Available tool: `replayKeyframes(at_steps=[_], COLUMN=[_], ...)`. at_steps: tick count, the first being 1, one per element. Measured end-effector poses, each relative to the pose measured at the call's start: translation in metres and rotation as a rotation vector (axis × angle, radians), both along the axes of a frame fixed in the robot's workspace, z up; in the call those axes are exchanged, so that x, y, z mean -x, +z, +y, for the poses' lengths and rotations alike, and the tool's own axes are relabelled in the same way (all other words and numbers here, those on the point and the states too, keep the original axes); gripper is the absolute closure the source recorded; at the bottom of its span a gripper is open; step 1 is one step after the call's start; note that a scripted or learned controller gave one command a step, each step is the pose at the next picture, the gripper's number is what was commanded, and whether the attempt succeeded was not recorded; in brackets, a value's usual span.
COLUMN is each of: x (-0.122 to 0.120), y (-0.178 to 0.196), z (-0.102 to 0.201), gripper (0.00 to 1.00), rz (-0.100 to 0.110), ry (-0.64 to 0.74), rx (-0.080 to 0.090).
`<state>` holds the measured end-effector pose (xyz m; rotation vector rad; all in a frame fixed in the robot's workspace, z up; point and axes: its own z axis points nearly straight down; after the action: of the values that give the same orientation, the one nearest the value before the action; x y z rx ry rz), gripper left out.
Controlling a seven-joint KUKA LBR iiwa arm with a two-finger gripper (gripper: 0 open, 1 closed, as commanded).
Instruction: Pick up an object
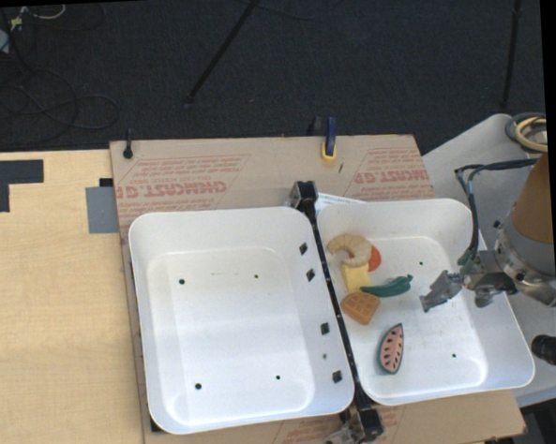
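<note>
— Sitting where, the objects?
— Lying in the right bin (498, 367), bunched toward its left wall: a tan curved piece (348, 248) against a red piece (374, 256), a yellow block (356, 276) just below, a green pepper-like piece (391, 286) stretching rightward from it, a brown toast-like square (360, 307) under that.
— And the watermelon slice (391, 348)?
— Resting apart from the bunch, nearer the front of the same bin, tilted.
— Gripper (440, 291)?
— Reaching in from the right, hovering over the right half of that bin, just beside the pepper's tip. Fingers: hard to make out, cannot tell whether apart or together. Nothing seen between them.
— Left bin (148, 318)?
— Sitting beside the right one on the cardboard-covered tabletop (210, 178).
</note>
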<state>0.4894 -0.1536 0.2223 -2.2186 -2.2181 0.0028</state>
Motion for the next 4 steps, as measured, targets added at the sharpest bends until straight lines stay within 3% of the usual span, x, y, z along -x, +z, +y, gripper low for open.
replayKeyframes(at_steps=[1, 2, 3, 4], x=[-0.039, -0.091, -0.143, -0.158], y=[-0.101, -0.133, -0.129, -0.129], z=[-0.004, 0.067, 0.026, 0.012], gripper=[0.0, 0.0, 0.0, 0.0], rz=[0.006, -0.012, -0.012, -0.011], ry=[0.004, 0.005, 0.004, 0.005], rx=[-0.001, 0.004, 0.0, -0.001])
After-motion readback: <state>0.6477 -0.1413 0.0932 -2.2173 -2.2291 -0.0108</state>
